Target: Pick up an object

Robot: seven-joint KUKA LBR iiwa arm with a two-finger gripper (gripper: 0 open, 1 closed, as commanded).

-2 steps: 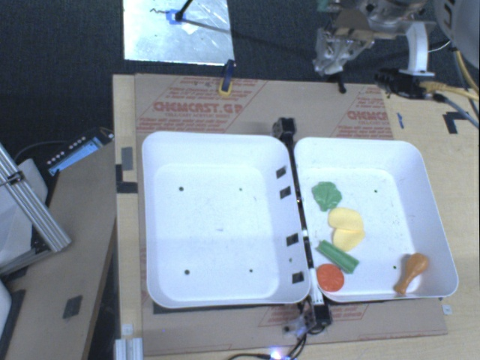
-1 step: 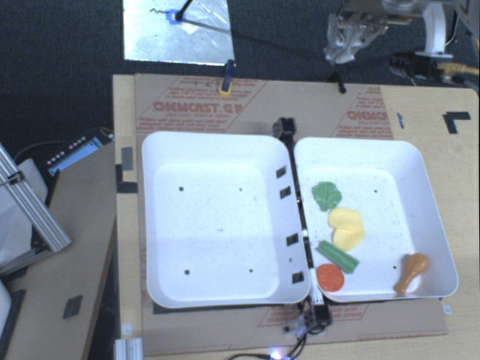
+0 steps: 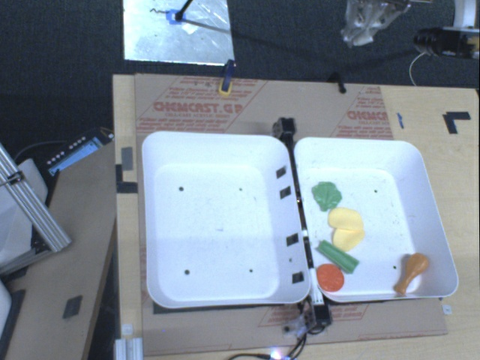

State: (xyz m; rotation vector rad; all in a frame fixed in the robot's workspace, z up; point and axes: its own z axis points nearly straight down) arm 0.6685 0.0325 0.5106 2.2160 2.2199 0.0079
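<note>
My gripper (image 3: 365, 22) hangs far above the right bin (image 3: 427, 193); I can't tell its grip state.

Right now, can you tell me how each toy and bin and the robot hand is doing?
gripper: raised beyond the bins, holding nothing visible
left bin: upright on the bench
right bin: upright, holding toy food
green leafy toy: lying flat
yellow toy: lying flat
green pod toy: lying at a slant
red round toy: lying by the bin's near wall
toy drumstick: lying in the near right corner
</note>
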